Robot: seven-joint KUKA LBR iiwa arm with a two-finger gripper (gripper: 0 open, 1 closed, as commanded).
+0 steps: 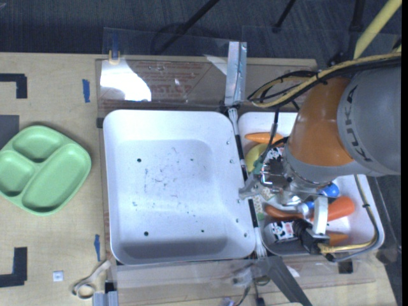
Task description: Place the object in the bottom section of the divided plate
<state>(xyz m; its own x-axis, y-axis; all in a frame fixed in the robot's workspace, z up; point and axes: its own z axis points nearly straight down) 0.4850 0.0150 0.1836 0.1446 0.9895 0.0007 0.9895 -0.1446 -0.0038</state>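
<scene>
Two shallow white plastic bins sit side by side on the pale wooden bench. The left bin (172,183) is smooth, faintly scuffed and dotted with a few small dark holes; the right bin (373,225) lies under the arm. One grey arm with an orange band (322,136) reaches down into that right bin, its metal gripper (280,187) low among the clutter — whether it is open or closed I cannot tell, and nothing can be made out in its grasp.

Around the gripper lie several small things: an orange carrot-shaped piece (264,137) just beyond it, a yellow-green rounded piece (255,155) beside that, a second orange tapered piece (341,208) toward the arm's side, a small blue bit (330,190) next to it, and a black-and-white patterned item (279,230) on the near side.

One divided plate (43,169) — light green, glossy plastic, three rounded sections — rests on the bench far from the gripper, past the left bin. Blue tape strips (86,90) and black corner marks (16,85) dot the bench; dark carpet lies beyond.
</scene>
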